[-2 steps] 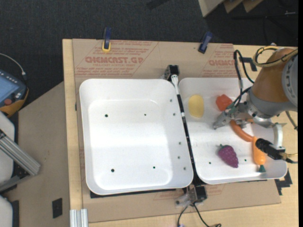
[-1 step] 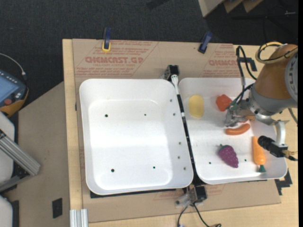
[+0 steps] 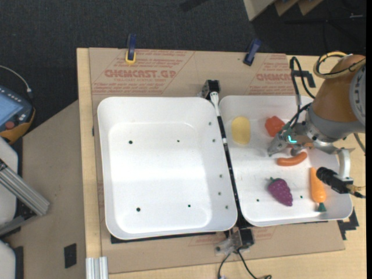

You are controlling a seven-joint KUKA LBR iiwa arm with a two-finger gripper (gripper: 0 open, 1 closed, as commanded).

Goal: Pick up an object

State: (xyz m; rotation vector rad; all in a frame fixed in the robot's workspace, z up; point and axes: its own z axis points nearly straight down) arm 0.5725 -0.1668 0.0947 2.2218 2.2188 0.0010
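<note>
While the grey arm with the orange band reaches in from the right, its two-finger claw (image 3: 283, 146) hangs low over the right white bin (image 3: 256, 211). I cannot tell if the claw is open or closed, because the arm's own body hides much of it.

Just under the claw lies a long orange-red toy sausage (image 3: 292, 160). It looks like the claw is touching it or almost touching it, so I think this is the thing it wants to pick up. It lies flat, so the claw has to come straight down on it.

Close by, toward the back of the bin, is a small red toy (image 3: 274, 125). A soft yellow toy (image 3: 241, 130) sits to the left, near the wall between the bins. A purple bunch of toy grapes (image 3: 281, 191) lies near the front. An orange toy carrot (image 3: 317, 187) rests by the right edge.

All the toys are spread apart, which gives the claw room to come down. The red toy is the nearest one, so it could get bumped.

The left white bin (image 3: 116, 214) is the other bin, maybe where things go next.
</note>
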